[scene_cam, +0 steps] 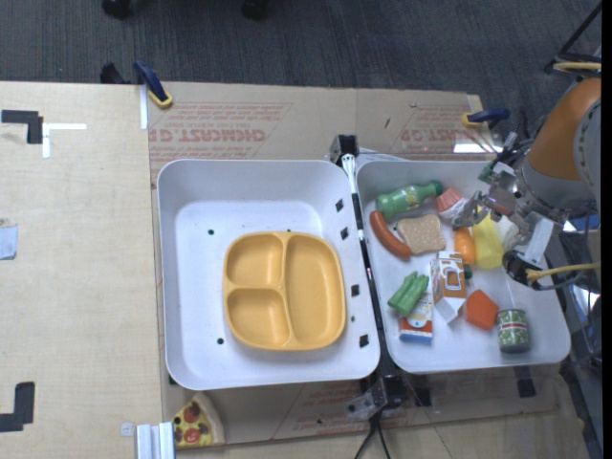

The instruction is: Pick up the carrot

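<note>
The carrot [465, 247] lies in the right bin [459, 357], just right of the bread slice [420, 234]. The gripper [475, 210] hovers just above the carrot; its closing state I cannot tell.

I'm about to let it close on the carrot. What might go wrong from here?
1. The gripper sits in a crowded corner: the carrot touches a yellow item and lies by the bread slice, so it may catch those instead.
2. The small carton lies just below and could get knocked.
</note>
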